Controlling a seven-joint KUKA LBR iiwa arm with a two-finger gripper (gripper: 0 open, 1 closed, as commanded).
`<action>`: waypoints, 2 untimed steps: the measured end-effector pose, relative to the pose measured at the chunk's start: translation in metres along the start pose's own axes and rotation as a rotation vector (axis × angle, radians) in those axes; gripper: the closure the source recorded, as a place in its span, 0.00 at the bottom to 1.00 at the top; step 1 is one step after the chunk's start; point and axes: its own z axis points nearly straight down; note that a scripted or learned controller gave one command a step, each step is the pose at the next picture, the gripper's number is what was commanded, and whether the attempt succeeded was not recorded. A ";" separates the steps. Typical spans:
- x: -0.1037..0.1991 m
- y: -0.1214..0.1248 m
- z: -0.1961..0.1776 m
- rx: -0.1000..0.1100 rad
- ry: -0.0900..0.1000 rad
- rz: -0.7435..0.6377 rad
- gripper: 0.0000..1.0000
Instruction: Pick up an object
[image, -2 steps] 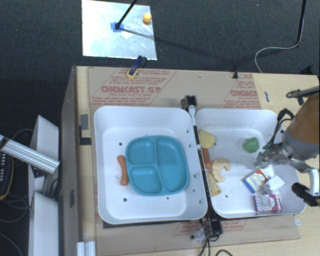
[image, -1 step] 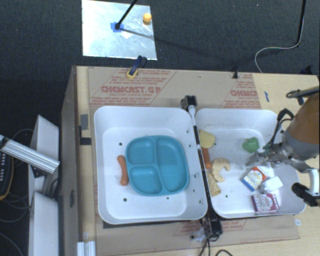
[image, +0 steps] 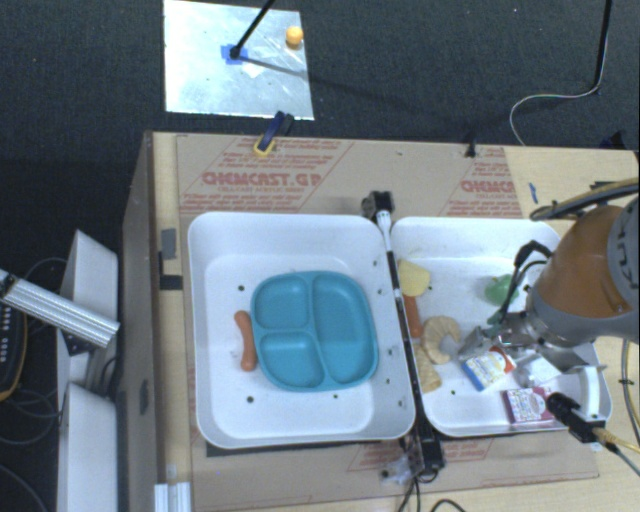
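Note:
My gripper (image: 487, 347) hangs low over the right bin (image: 470, 240), just above a small blue-and-white carton (image: 484, 374). Left of it lie a tan cookie-like piece (image: 441, 334), an orange carrot-like stick (image: 412, 316) and a pale yellow piece (image: 414, 277). A green item (image: 497, 290) sits behind the gripper, partly hidden by the wrist. A purple-and-white packet (image: 524, 405) lies at the bin's front right. Nothing visibly hangs from the gripper.
The left bin (image: 230, 240) holds a blue divided plate (image: 314, 330) and a small sausage (image: 245, 340) beside it. Another tan piece (image: 429, 376) rests near the divider between the bins. The arm's orange band (image: 590, 270) covers the right bin's far right side.

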 end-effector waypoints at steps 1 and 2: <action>0.000 0.001 -0.011 -0.003 0.000 -0.001 1.00; 0.000 0.001 -0.011 -0.003 0.000 -0.001 0.00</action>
